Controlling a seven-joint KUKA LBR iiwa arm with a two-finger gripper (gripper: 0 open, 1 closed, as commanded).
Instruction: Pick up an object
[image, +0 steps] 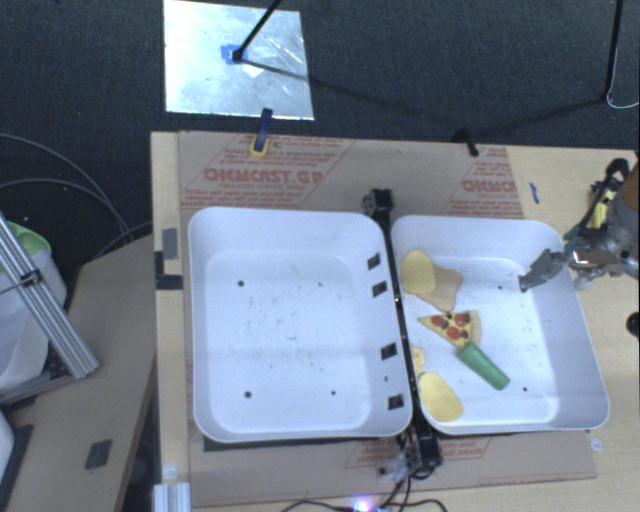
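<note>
The gripper (540, 268) hovered over the right bin's (560, 400) far right edge; whether its fingers were parted could not be told. The green cylinder (484, 366) lay mid-bin, long axis running far-left to near-right, touching the pizza slice (452, 326).

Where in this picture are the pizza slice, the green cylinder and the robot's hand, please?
pizza slice (452, 325): camera view, on its topped face, in the right bin.
green cylinder (484, 367): camera view, mid-length on its side.
hand (530, 279): camera view, at its fingertips, over the right bin's far right part.
</note>
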